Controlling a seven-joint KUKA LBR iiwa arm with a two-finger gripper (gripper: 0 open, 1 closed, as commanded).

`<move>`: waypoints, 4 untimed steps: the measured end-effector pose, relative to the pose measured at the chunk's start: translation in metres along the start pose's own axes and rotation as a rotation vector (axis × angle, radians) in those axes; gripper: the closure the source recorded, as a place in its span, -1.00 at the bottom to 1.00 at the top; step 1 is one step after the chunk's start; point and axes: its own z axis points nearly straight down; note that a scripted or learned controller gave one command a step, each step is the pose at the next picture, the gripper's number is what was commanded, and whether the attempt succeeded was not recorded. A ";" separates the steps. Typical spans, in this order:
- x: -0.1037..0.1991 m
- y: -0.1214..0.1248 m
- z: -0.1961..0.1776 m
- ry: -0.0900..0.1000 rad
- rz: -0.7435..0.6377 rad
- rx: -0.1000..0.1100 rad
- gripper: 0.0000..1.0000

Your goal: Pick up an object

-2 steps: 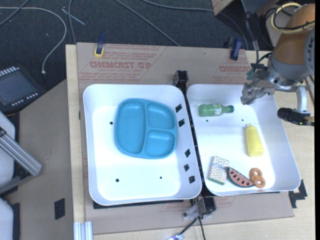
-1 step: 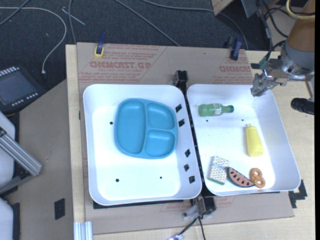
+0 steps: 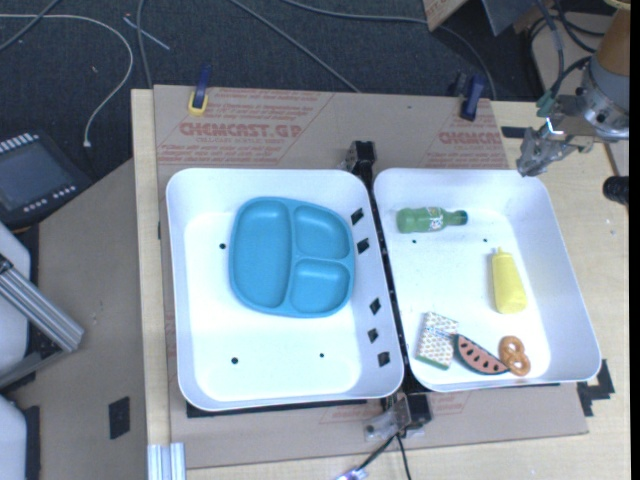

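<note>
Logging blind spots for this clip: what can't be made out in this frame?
- Gripper, camera view: too small and blurred to tell its state.
- Arm: cut off by the right edge.
- Green bottle label: too small to read.
- Patterned packet: contents unidentifiable.

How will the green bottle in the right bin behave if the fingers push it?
The green bottle lies on its side and looks round, so it would probably roll. It seems a small toy, likely light. The smooth white bin floor may let it slide.

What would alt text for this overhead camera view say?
Two white bins sit side by side: the left bin holds a blue divided plate; the right bin holds a green bottle, yellow bottle and toy foods. The gripper hovers at its upper right corner.
</note>
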 end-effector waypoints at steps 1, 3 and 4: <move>0.050 0.001 -0.003 0.004 -0.004 0.008 1.00; 0.149 -0.009 0.013 0.005 -0.004 0.012 1.00; 0.201 -0.023 0.027 0.005 -0.004 0.012 1.00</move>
